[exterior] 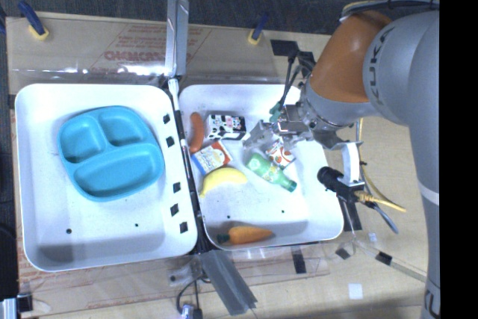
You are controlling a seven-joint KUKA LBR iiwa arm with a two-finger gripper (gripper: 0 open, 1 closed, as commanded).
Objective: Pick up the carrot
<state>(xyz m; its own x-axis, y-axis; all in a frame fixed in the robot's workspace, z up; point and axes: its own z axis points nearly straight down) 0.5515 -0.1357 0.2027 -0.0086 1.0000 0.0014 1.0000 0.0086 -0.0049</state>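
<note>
The carrot lay unlifted in the right bin, well apart from the gripper, whose grip state I cannot tell.

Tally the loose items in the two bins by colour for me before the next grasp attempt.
Blue: 1, the moulded plastic divided plate in the left bin.
Orange: 1, the tapered carrot.
Yellow: 1, the curved banana.
Reddish brown: 1, the sausage.
Green: 1, the plastic bottle.
Black and white: 1, the patterned carton.
Red, white and blue: 1, the small packet.
Total: 7
</note>
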